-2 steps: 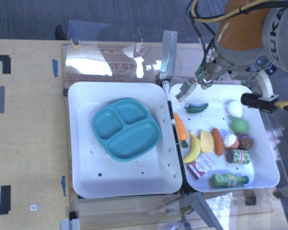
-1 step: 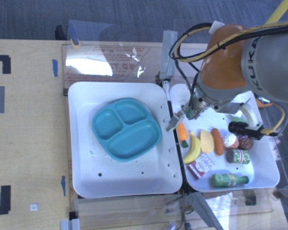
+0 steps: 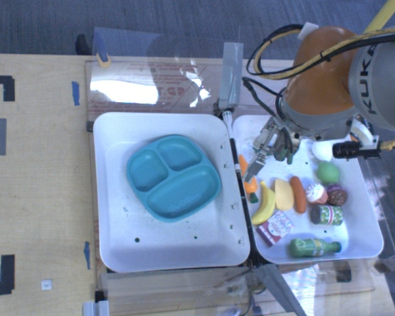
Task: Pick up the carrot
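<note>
The jaws hang spread apart over the far left part of the right-hand bin (image 3: 372, 239), with nothing between them. One finger (image 3: 253, 168) slants down toward the bin's left wall, and its tip ends just short of the carrot (image 3: 250, 186). The carrot lies just below that fingertip in the picture, against the wall that parts the two bins, its green end pointing away from the jaws. It is not grasped.

Nearer the camera than the jaws, a banana (image 3: 266, 205) lies right beside the carrot, then a sausage (image 3: 298, 195). Further down are a red and white packet (image 3: 277, 227) and a green bottle (image 3: 314, 246). A green ball (image 3: 328, 172) sits on the arm's side of the jaws. Across the wall from the jaws, the left bin (image 3: 112, 236) holds a blue divided plate (image 3: 174, 176), well apart from them. Both bins rest on the surface (image 3: 33, 176)
</note>
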`<state>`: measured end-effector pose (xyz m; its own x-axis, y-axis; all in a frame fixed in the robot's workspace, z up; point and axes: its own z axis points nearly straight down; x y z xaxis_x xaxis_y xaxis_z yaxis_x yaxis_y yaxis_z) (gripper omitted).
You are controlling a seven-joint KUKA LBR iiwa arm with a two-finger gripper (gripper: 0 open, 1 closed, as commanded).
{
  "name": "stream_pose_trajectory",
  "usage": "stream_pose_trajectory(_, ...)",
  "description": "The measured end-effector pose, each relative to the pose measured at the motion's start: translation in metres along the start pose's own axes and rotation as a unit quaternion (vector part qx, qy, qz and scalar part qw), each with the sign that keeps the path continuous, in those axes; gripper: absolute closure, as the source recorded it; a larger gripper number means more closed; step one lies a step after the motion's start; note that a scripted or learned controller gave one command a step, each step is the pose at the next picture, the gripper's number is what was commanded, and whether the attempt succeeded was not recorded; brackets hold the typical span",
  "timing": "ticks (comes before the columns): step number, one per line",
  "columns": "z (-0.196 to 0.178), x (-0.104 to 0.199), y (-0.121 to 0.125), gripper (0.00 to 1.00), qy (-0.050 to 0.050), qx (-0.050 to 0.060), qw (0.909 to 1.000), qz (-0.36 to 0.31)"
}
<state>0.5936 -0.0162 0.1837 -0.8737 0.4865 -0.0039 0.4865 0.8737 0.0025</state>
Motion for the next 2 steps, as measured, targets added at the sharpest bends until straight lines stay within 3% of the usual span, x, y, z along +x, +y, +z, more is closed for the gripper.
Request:
stream_pose_trajectory(1, 0.090, -0.013, -0.079, 0.00, 0.003, 0.001, 0.9904, -0.138)
stream_pose_trajectory(2, 0.097, -0.050, -0.060, 0.00, -0.002, -0.001, 1.0000, 0.000)
